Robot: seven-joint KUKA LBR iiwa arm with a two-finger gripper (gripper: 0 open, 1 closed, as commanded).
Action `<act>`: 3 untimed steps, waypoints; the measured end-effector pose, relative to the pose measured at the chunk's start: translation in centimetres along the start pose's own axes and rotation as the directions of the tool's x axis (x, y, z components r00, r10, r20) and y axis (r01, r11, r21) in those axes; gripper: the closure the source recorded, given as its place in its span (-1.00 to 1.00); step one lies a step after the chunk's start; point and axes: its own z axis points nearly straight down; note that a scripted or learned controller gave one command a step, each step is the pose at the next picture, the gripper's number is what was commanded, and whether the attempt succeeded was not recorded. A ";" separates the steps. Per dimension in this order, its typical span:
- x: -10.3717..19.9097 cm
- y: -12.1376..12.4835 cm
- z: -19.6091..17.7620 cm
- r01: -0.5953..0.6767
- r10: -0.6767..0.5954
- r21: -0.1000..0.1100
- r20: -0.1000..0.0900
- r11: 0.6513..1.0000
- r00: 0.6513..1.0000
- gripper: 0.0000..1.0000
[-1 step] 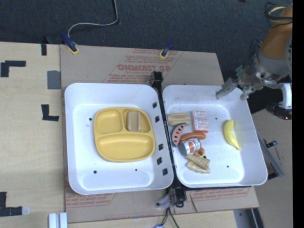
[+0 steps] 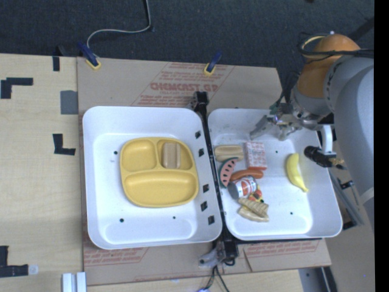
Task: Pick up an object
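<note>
Two shallow white plastic bins (image 2: 97,163) are seen; the metal two-finger gripper (image 2: 271,124), spread open and empty, is poised far right. Descent onto the pink wrapped packet (image 2: 255,154) is needed.

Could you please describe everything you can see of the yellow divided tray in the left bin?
The yellow divided tray lies flat near the middle of the left bin. It looks like smooth moulded plastic with rounded corners and three compartments: two small ones along the far side, one wide one nearer the camera. A tan, bread-like piece lies in the far right compartment. Nothing else touches the tray.
</note>
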 end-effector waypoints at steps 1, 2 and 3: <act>5.5 0.1 0.3 0.001 -0.001 -0.001 0.000 1.000 1.000 -1.00; 9.9 0.0 0.4 0.001 -0.001 0.000 -0.001 1.000 1.000 -1.00; 5.9 0.0 0.3 0.000 0.000 -0.002 0.001 1.000 1.000 -1.00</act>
